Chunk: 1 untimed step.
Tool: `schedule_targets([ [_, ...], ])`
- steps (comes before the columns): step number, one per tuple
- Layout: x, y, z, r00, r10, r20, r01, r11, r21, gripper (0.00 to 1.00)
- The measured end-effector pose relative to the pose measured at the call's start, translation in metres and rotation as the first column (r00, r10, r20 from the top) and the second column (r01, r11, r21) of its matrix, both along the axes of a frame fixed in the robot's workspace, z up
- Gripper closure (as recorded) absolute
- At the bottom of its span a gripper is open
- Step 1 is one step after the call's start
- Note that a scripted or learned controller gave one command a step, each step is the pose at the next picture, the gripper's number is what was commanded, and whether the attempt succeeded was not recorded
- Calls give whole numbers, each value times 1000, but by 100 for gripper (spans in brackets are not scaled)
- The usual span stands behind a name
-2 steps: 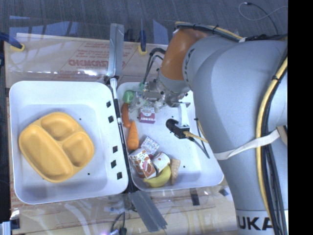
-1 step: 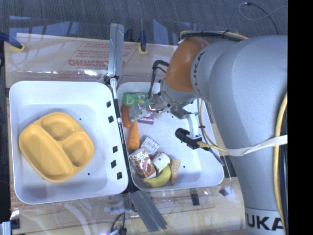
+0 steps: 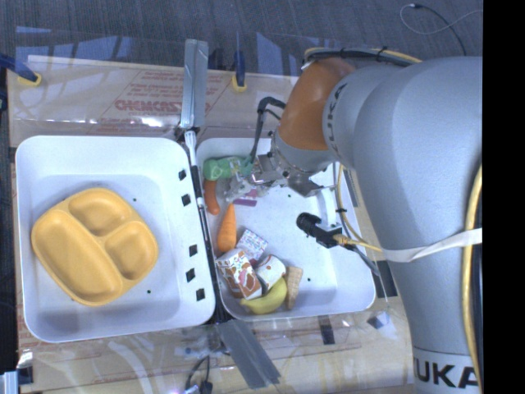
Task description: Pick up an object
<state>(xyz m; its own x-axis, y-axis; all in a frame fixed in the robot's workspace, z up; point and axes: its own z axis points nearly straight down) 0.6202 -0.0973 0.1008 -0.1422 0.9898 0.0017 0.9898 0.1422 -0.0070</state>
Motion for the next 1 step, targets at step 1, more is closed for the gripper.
schedule_targets([
  [1,-33,50,91,990,-141,5,141,990,-1,100],
])
